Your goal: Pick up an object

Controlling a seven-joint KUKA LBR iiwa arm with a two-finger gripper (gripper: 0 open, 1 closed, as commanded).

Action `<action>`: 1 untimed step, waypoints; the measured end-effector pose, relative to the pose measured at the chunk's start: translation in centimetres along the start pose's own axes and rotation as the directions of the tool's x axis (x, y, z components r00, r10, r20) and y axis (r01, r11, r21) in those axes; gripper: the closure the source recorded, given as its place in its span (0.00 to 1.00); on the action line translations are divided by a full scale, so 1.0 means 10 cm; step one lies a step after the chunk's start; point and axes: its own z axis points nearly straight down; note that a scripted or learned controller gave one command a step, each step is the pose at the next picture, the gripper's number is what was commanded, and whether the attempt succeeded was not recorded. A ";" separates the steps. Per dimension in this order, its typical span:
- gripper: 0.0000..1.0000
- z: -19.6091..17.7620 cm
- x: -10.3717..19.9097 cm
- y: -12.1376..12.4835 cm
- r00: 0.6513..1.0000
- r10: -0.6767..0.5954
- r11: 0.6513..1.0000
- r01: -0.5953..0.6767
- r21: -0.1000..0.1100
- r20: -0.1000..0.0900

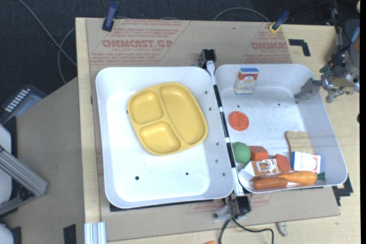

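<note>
My gripper (318, 94) hangs at the right bin's (274, 97) far right corner, above its rim, open with nothing between its fingers. Several toy foods lie in that bin. A small red and blue carton (246, 80) stands at the back. An orange disc (238, 120) lies near the left wall. A green ball (241, 152), a tan slice (297, 140), a white and blue box (306, 162) and a carrot (289, 179) crowd the front. All of them lie well to the left of or in front of the gripper.
The left bin (114, 146) holds a yellow divided plate (166, 118). A black divider (220, 117) runs between the bins. Bare bin floor stretches between the carton and the front cluster. Blue clips (110, 16) hold the board at the back.
</note>
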 end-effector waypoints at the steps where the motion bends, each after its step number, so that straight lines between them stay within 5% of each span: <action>1: 0.00 0.36 0.85 0.79 1.000 -0.004 1.000 0.004 0.000 -0.004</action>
